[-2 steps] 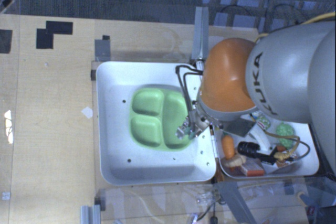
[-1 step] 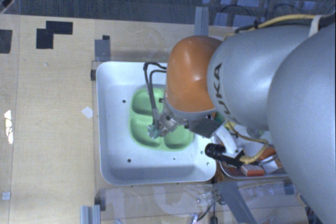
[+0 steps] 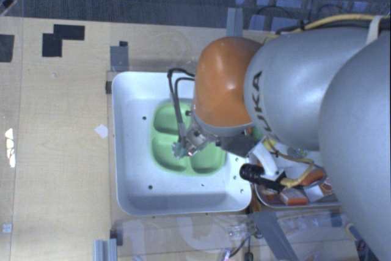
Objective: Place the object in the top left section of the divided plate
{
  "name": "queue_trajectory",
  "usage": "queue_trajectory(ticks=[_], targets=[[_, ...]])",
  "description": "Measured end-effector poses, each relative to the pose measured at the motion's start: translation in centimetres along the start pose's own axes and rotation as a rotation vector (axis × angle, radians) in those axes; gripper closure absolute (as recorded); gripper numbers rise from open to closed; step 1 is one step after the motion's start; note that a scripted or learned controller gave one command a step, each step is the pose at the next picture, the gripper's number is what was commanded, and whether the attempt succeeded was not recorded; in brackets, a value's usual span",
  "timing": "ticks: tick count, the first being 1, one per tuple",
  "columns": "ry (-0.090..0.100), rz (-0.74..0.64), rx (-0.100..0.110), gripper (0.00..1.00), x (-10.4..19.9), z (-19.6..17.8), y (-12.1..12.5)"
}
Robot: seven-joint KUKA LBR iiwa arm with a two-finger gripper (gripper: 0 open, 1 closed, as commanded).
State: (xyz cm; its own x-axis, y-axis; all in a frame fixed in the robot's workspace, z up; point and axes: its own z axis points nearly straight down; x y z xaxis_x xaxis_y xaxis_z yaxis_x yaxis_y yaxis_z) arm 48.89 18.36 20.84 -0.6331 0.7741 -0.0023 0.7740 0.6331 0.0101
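1. Pale wooden table (image 3: 55,131) seen from above, carrying a white bin (image 3: 131,131) with a green divided plate (image 3: 165,147) inside.
2. Grey and orange arm (image 3: 293,88) reaching in from the right, jaws low over the plate's middle.
3. Cannot tell jaw state, or where the object sits; possibly hidden beneath.
4. Best done by shifting toward the upper left section (image 3: 164,118), lowering gently, then letting go.

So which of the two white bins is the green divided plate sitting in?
The left bin holds the green divided plate, under the gripper. The right bin, largely covered by the arm, shows orange and white items.
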Motion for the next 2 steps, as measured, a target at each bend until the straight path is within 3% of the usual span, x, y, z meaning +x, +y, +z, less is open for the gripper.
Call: queue_trajectory(ticks=[1, 2], targets=[[0.001, -0.045, 0.005, 1.0, -4.0, 0.9, -2.8], [0.0, -0.126, 0.004, 1.0, -5.4, 2.0, -4.6]])
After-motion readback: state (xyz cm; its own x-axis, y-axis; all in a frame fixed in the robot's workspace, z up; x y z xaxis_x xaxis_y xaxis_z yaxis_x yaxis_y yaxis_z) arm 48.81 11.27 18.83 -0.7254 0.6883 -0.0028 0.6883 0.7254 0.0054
